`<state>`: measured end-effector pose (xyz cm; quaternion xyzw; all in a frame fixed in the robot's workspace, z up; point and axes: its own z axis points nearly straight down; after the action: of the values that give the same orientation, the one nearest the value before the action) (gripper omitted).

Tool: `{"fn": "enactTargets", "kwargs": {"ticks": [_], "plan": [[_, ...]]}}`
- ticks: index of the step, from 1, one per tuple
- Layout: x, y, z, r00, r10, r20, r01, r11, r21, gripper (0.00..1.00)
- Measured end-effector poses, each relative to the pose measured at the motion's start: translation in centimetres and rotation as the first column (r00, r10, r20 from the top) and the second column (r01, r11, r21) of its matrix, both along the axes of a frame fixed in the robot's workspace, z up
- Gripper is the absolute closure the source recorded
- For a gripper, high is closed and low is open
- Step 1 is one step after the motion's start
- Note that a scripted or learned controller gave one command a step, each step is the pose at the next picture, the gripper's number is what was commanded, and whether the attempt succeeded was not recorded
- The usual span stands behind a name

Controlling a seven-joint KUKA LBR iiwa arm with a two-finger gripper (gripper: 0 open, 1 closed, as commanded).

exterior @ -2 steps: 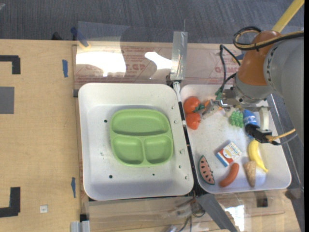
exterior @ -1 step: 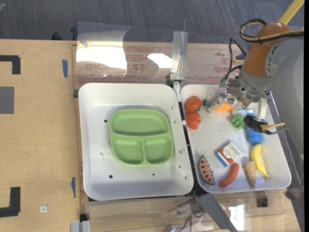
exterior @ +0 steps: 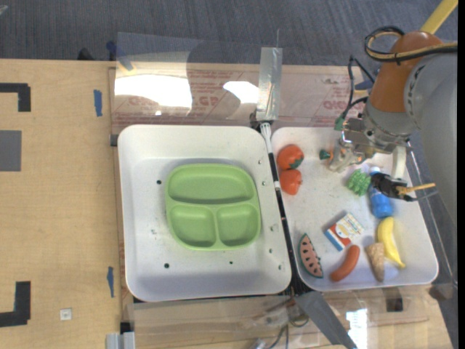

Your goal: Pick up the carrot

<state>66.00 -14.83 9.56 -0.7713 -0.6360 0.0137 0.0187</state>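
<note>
Grey carpet behind; wooden worktop (exterior: 58,195) carrying two white bins side by side. Left bin (exterior: 138,267): one green divided tray (exterior: 213,206), its three compartments bare. Right bin (exterior: 421,267): assorted toy food. Along its left wall, a red tomato-like piece (exterior: 290,155) and, touching it on the near side, an orange-red piece (exterior: 290,182), judged to be the carrot, though the shape is too small to be certain. Near edge: watermelon slice (exterior: 311,257), sausage (exterior: 345,262), tan cone (exterior: 375,259), banana (exterior: 391,242). Middle: small carton (exterior: 343,231), blue item (exterior: 381,206), green leafy item (exterior: 358,182). Arm (exterior: 392,86) enters from the right; hand (exterior: 341,155) sits low over the far part of the right bin, right of the tomato-like piece and apart from the carrot, with a small unidentified item (exterior: 325,153) just beside it. Hand state: cannot tell whether open or closed; nothing visibly held. Task status: not done. Carrot lies in the bin by the dividing wall, untouched and unlifted. Remaining, by judgement: bring the hand left and nearer onto the carrot, close, lift. Risk noted: the adjoining red piece and the bin wall crowd the grasp.
</note>
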Motion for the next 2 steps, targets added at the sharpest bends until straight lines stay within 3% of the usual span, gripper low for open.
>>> {"fn": "enactTargets", "kwargs": {"ticks": [1,2], "plan": [[0.83,1.95,11.79,0.963,-0.263,0.051,0.264,0.964,-0.011,1.0],[0.72,1.93,11.52,0.963,-0.264,0.046,0.265,0.964,-0.012,0.0]]}}
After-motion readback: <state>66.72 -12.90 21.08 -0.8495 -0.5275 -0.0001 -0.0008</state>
